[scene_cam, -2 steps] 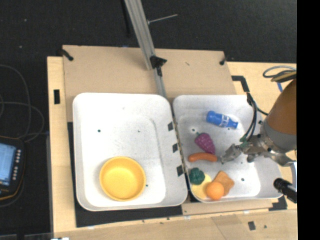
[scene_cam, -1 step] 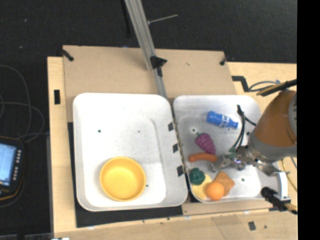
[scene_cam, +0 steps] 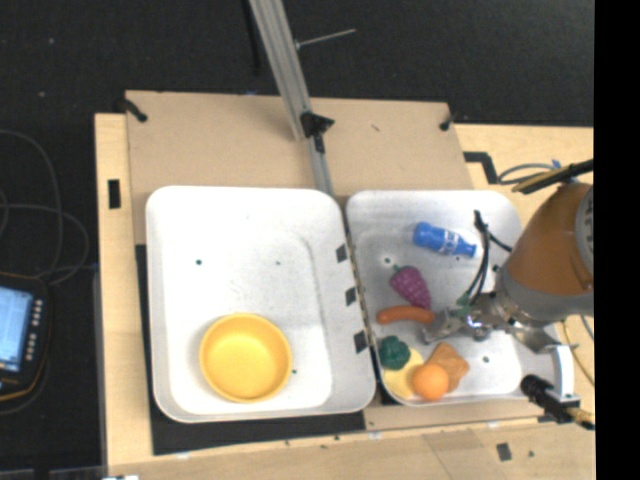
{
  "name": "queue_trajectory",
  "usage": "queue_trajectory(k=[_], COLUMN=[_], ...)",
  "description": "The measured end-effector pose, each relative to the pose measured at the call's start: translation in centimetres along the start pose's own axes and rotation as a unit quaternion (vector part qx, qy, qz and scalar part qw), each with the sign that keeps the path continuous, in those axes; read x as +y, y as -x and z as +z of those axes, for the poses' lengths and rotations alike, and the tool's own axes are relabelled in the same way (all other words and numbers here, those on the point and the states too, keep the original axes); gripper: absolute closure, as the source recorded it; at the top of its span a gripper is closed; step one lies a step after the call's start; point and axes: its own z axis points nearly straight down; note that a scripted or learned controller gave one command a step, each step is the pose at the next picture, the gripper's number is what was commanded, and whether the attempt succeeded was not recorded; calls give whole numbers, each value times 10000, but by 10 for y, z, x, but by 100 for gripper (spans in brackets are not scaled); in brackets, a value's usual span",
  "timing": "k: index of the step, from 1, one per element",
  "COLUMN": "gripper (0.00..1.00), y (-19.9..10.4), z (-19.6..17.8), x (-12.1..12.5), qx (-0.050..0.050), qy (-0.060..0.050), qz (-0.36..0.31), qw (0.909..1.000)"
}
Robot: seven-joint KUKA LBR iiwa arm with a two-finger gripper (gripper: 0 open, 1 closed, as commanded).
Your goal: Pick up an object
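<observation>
In the right bin (scene_cam: 500, 213), the gripper (scene_cam: 462, 325) is held low beside the carrot (scene_cam: 405, 315); its opening cannot be told. A centred, straight descent is advised, the purple toy (scene_cam: 410, 286) being avoided.

A dark, nearly black floor (scene_cam: 120, 28) is surrounding the bench on the upper and left sides, its surface looking speckled like carpet, though the view is too coarse to be sure. A tan bench top (scene_cam: 250, 148) of board is lying across the middle, with small black brackets (scene_cam: 135, 111) sitting at its upper corners. A grey metal rail (scene_cam: 280, 53) is slanting down from the top edge toward the centre of the bench. At the left edge a handheld screen unit (scene_cam: 18, 333) is glowing blue, and thin black cables (scene_cam: 40, 223) are looping across the floor above it. Light is falling evenly, throwing only soft shadows.
</observation>
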Motion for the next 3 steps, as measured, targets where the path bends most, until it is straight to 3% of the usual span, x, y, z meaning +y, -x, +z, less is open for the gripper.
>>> queue_trajectory(k=[1,2,3], gripper=[100,100,100], y=[1,-2,-1], z=[-11,-74,-111], x=[1,6,8], qx=[-2,-11,-9], qy=[24,46,37], qz=[21,-24,-26], qw=[10000,10000,10000])
